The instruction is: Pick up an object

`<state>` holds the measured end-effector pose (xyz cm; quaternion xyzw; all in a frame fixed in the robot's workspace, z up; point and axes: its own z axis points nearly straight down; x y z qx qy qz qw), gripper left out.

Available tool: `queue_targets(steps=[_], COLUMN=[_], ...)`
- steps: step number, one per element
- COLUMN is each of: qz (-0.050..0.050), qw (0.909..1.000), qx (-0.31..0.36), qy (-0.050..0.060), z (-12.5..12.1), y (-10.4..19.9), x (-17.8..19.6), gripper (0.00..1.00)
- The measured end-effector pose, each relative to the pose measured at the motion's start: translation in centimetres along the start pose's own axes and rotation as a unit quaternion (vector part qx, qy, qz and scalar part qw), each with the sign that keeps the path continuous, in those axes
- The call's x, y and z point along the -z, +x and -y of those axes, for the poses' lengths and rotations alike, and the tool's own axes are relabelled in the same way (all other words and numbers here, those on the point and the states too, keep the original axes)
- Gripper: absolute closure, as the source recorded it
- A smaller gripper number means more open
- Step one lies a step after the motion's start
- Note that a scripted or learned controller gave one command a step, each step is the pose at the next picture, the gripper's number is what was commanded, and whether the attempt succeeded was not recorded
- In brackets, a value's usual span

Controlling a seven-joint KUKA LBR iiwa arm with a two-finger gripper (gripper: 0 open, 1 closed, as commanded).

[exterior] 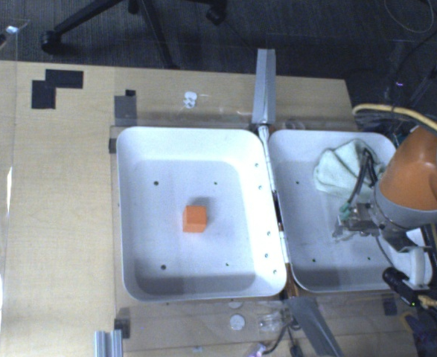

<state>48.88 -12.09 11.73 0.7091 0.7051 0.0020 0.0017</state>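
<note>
An orange cube [195,219] lies near the middle of the left bin [140,199]. A crumpled white cloth [336,166] lies in the upper part of the right bin [300,222]. The arm comes in from the right, and its orange band sits over the right bin's right side. My gripper [349,223] hangs low over the right bin, just below the cloth and apart from it. Cables and the wrist hide much of it.
A grey metal post [264,88] stands at the back between the two bins. Black tape patches [54,86] mark the wooden bench at upper left. A chair base [136,10] stands on the dark floor behind the bench.
</note>
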Motion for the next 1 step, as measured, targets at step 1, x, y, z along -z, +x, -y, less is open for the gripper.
queue_targets(steps=[1], qz=[0.000], qw=[0.9995], qx=[-0.031], qy=[0.001], z=[-4.07], y=[6.35], x=[11.83], gripper=[1.00])
